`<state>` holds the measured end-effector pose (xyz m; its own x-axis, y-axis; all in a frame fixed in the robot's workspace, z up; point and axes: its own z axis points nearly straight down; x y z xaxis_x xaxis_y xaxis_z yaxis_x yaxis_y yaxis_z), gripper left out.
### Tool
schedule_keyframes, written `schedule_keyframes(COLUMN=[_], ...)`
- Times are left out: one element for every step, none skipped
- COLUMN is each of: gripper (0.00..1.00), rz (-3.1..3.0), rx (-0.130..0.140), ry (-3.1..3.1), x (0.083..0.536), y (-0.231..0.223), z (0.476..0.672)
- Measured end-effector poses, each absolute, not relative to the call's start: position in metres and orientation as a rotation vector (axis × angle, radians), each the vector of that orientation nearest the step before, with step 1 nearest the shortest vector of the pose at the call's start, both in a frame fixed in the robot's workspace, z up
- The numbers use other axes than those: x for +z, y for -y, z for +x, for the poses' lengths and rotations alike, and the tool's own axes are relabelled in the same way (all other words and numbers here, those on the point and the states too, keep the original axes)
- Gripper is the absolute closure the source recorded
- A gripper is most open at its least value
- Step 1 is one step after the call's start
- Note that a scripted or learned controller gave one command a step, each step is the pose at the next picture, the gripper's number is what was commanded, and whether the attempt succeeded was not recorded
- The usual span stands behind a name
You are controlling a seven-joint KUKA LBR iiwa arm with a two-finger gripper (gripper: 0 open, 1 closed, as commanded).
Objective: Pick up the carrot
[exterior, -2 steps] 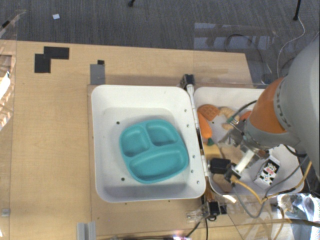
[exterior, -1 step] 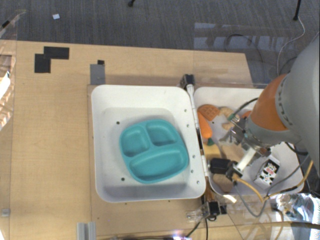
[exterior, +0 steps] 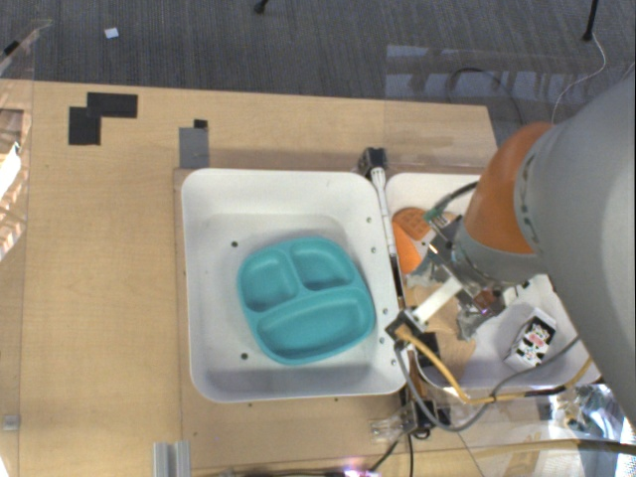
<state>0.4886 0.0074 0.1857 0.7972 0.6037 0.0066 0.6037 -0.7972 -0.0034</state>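
Observation:
The carrot (exterior: 405, 237) is an orange shape at the far left of the right bin (exterior: 427, 189), close to the wall shared with the left bin. The wrist partly hides its right side. My gripper (exterior: 475, 314) hangs low over the right bin, just right of and nearer the front than the carrot. The grey arm with its orange band (exterior: 507, 207) covers much of that bin. I see nothing held in the gripper.
A teal divided plate (exterior: 303, 301) lies in the middle of the left bin (exterior: 214, 266). A small white and black object (exterior: 533, 338) rests in the right bin, to the right of the gripper. Black tape marks (exterior: 99, 115) sit on the bench at the back left.

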Motion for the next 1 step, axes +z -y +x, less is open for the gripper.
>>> schedule_keyframes(gripper=[0.00], rz=[-2.978], rx=[-0.002], ry=[0.994], x=[0.1845], y=[-0.0037], z=[0.4879])
